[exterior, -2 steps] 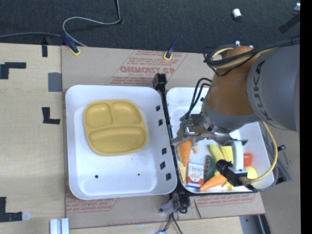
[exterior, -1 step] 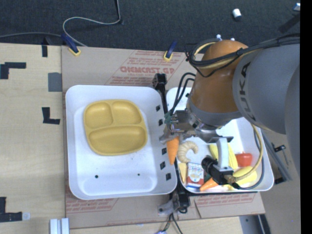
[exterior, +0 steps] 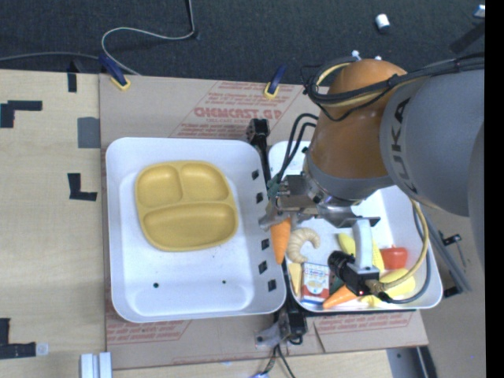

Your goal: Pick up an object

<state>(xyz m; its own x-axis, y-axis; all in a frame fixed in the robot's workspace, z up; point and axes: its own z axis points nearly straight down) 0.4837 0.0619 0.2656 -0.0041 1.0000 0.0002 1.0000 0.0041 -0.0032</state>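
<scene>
My end effector (exterior: 277,203) hangs low over the left edge of the right bin (exterior: 409,302), just above an orange carrot (exterior: 279,241); whether it is apart or together I cannot tell. The carrot looks like a light, stiff, smooth plastic toy, tapered and likely slippery, so I would take it across its thick middle. Beside it lie a pale curved croissant-shaped piece (exterior: 302,243), a small carton (exterior: 315,282) and a yellow banana (exterior: 398,282); the left bin (exterior: 126,290) bears a glossy yellow divided plate (exterior: 187,205)
</scene>
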